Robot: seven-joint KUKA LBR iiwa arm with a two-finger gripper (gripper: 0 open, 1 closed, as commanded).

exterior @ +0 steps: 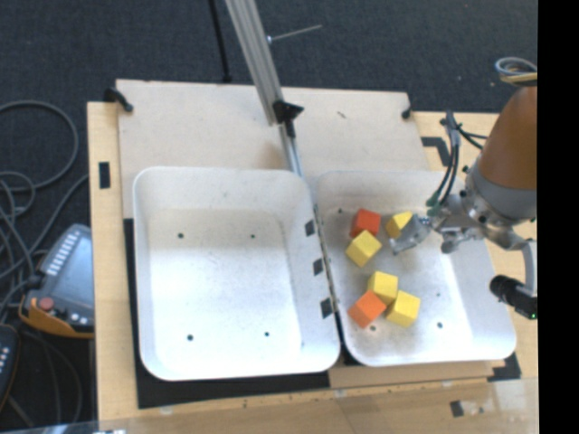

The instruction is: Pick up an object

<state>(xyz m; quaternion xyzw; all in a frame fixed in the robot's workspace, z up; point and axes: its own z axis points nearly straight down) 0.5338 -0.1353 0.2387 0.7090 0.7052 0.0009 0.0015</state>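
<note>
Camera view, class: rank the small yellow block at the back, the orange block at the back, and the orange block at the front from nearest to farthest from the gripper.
1. Small yellow block, right beside the gripper, on its left in the view.
2. Back orange block, further left in the right bin.
3. Front orange block, toward the bin's near edge.

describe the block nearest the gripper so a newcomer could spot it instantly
Look in the right-hand bin, where the arm reaches in. Its upper cluster holds three blocks; take the small yellow block beside the gripper. It is the cluster's rightmost, right of the orange block.
</note>
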